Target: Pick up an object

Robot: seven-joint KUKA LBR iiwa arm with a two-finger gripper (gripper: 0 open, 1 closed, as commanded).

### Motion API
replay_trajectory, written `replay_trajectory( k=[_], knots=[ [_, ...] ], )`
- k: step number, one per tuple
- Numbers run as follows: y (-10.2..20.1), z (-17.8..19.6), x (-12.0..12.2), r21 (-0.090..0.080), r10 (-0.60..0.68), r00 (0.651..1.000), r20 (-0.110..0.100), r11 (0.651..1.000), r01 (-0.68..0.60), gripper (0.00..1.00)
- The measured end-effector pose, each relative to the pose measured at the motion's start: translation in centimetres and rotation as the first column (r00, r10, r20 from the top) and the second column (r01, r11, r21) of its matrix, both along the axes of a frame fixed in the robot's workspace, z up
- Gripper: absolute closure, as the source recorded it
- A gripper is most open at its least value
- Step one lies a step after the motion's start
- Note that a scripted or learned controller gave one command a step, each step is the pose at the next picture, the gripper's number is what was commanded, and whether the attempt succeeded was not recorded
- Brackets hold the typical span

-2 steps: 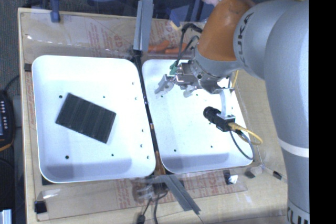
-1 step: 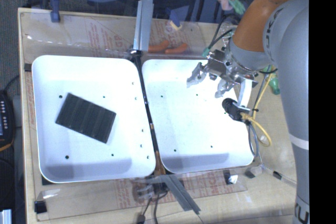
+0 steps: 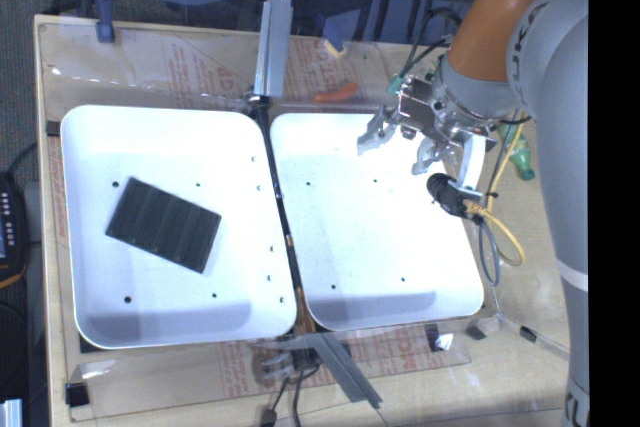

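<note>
Light: bright, thrown from above | Glare: both white bins (image 3: pixel 170 125) are blown out, wall detail washed away | Shadows: grey bands are cast along the bins' lower inner walls | Dim: the floor at the frame's top is left dark | Focus: soft overall, cables at right slightly blurred

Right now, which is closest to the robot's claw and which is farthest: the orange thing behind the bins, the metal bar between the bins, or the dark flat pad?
From the gripper:
1. Orange thing, behind the right bin.
2. Metal bar, at the back between the bins.
3. Dark flat pad, in the left bin.
</note>
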State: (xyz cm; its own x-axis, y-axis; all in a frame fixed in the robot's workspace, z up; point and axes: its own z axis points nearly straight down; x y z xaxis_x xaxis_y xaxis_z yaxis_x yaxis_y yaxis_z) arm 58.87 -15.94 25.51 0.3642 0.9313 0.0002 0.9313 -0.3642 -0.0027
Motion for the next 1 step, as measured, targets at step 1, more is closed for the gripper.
replay_trajectory(
  k=[1],
  knots=[
    [-4.08, -0.33, -4.73, -0.001, -0.072, 0.997, -0.002, 0.997, 0.072, 0.0]
  ],
)
